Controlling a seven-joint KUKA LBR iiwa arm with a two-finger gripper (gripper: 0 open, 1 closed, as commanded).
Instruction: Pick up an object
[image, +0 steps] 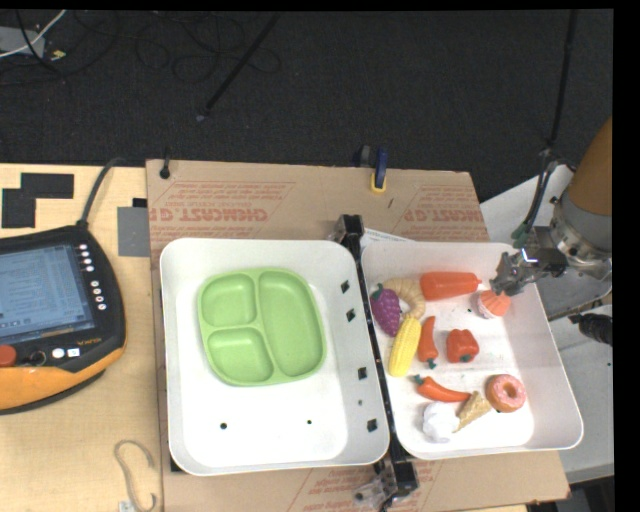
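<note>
Nearest you, the left bin (190, 420) carries a green divided plate (262, 326), likely a drop spot. Rightward, toy foods crowd the right bin (555, 420): corn (404, 344), red pepper (461, 345), donut (505, 392). At its far right rim, the gripper (507, 277) hovers over a small pink piece (492, 303); you cannot tell its opening.

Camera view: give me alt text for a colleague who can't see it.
The gripper hovers at the right bin's far right edge, beside a small pink toy, above toy foods including corn, a donut and a carrot. The left bin holds a green divided plate.
</note>
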